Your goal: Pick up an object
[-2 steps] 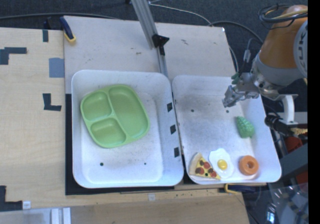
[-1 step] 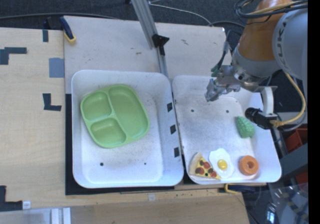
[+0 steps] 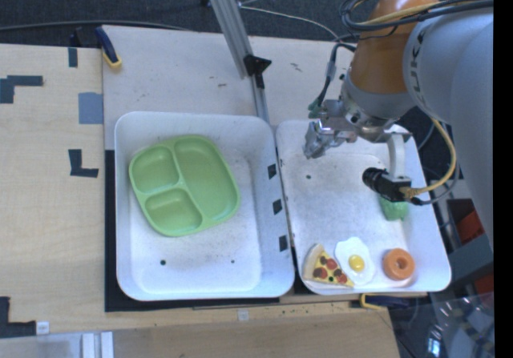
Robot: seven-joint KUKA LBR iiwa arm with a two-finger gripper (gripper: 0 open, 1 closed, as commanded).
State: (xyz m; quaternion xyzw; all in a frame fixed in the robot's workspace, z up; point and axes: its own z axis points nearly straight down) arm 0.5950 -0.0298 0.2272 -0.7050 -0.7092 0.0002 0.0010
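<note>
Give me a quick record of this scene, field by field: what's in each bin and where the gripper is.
left bin: green divided plate
right bin: toy pizza slice, toy fried egg, toy donut along the near edge; small green object by the right wall
gripper: over the far left part of the right bin, nothing seen between its fingers

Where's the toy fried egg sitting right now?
The fried egg lies in the right bin by its near edge, between the pizza slice and the donut.
</note>
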